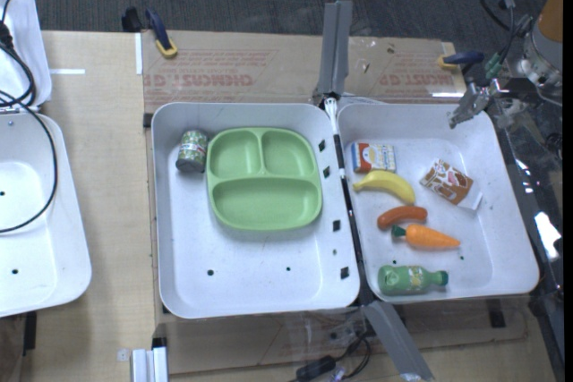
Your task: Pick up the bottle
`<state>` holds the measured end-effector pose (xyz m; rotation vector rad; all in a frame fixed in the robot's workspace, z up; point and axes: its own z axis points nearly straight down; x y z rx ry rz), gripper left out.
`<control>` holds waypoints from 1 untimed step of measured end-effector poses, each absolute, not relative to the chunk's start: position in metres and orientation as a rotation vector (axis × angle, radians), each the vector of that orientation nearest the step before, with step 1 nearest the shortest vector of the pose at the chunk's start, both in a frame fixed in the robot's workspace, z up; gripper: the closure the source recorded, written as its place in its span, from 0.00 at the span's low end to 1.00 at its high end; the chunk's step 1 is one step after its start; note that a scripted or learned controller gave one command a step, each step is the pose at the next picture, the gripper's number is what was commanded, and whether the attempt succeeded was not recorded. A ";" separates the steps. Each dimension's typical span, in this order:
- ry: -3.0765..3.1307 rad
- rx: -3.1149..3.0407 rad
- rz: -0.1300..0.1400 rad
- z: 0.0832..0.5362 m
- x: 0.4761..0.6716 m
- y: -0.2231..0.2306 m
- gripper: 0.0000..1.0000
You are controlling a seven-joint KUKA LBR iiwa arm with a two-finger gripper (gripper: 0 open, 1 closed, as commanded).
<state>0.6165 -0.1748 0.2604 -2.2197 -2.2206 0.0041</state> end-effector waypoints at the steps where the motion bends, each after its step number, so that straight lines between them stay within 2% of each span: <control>1: -2.475 -1.931 0.004 0.218 0.609 -0.049 0.00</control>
